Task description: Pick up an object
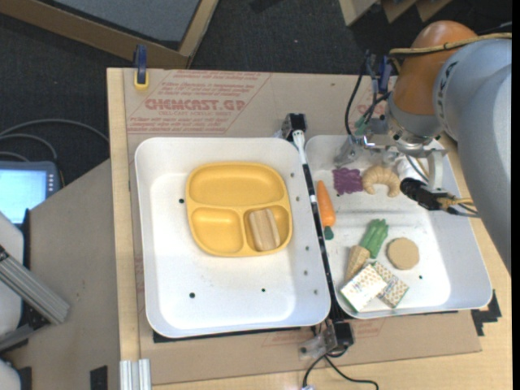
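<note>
Left white plastic bin (pixel 162 283): it holds a yellow three-compartment plastic plate (pixel 237 205). A tan, slice-shaped wooden block (pixel 262 227) lies in the plate's lower right compartment; the other two compartments carry nothing.

Divider: an orange toy carrot (pixel 325 204) lies along the left wall of the right white plastic bin (pixel 459 287), just beside the shared rim.

Right bin, near end: a small white patterned packet (pixel 363 286) and a second patterned packet (pixel 394 291) touch each other. A tan cone-shaped toy (pixel 357 258) and a green toy vegetable (pixel 374 236) lie just above them, and a round tan biscuit-like disc (pixel 402 253) sits apart to their right.

Right bin, far end: a purple toy piece (pixel 347 179) lies touching, or almost touching, a tan croissant-shaped toy (pixel 380 179).

Hand (pixel 380 149): it sits at the far end of the right bin, directly above the croissant and purple piece. Its finger spacing is hidden by the wrist and cables, so I cannot tell whether it is spread or pressed together. Nothing is visibly between the fingers; no hold is confirmed.

Assessment of step in hand: the descent onto a target appears under way. The croissant is the likeliest candidate. For a sound grasp, the fingers should straddle its narrow middle, clear of the purple piece and the bin wall, and close only once fully down.
</note>
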Motion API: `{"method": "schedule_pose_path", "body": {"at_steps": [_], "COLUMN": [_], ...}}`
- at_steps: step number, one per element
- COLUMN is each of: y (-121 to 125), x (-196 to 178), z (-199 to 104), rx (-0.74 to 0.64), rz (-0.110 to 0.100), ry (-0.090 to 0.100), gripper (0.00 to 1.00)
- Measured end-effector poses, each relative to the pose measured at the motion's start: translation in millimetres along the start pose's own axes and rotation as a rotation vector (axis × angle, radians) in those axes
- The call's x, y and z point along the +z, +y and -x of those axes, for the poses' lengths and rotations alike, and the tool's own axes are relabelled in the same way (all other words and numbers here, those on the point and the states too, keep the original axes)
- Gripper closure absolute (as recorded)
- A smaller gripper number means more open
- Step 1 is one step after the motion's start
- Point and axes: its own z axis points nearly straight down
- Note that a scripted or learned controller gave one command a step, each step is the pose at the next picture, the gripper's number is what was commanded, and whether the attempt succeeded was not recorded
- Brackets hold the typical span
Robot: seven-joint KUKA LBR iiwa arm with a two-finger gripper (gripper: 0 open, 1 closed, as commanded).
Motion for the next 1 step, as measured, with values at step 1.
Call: {"method": "schedule_pose_path", "body": {"at_steps": [1], "y": [-47.0], "x": [8.2], "z": [-25.5], "rx": [0.003], "rz": [-0.025], "ry": [0.016], "gripper": [0.0]}}
